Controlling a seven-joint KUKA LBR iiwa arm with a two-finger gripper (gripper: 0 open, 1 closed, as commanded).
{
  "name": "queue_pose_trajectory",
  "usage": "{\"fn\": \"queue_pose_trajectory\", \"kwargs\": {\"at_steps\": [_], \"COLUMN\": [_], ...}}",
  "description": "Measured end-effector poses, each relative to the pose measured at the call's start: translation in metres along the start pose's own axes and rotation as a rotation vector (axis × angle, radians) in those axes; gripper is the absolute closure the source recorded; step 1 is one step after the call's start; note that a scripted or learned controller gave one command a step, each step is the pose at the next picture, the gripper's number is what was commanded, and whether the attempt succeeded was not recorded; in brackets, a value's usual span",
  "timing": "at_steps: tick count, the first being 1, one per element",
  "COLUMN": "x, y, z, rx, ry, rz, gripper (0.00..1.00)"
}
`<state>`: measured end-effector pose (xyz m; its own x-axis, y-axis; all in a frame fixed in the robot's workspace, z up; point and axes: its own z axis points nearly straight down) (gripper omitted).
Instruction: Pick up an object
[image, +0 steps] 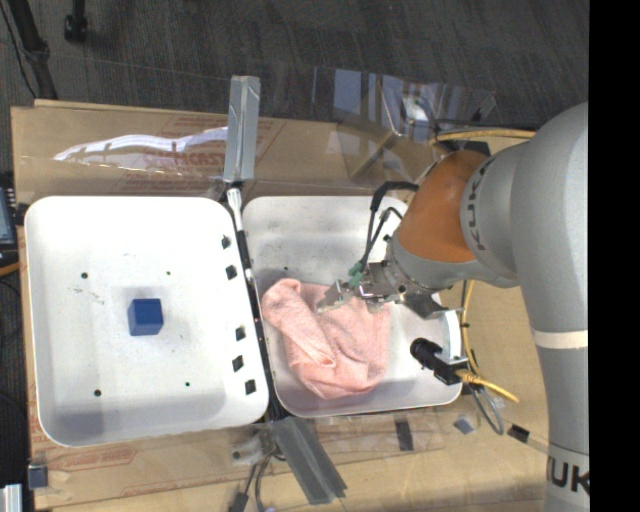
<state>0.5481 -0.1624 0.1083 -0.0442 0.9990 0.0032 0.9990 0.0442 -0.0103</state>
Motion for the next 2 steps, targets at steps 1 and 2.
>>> {"fn": "queue_pose_trajectory", "kwargs": {"at_steps": [1,2], "x": [-0.018,0.000], "y": [0.051,0.004], "z": [0.018,0.019], "rx": [-0.005,-0.005], "ry": [-0.002,-0.001], "rz": [-0.020,-0.075], "gripper": [0.00,0.00]}}
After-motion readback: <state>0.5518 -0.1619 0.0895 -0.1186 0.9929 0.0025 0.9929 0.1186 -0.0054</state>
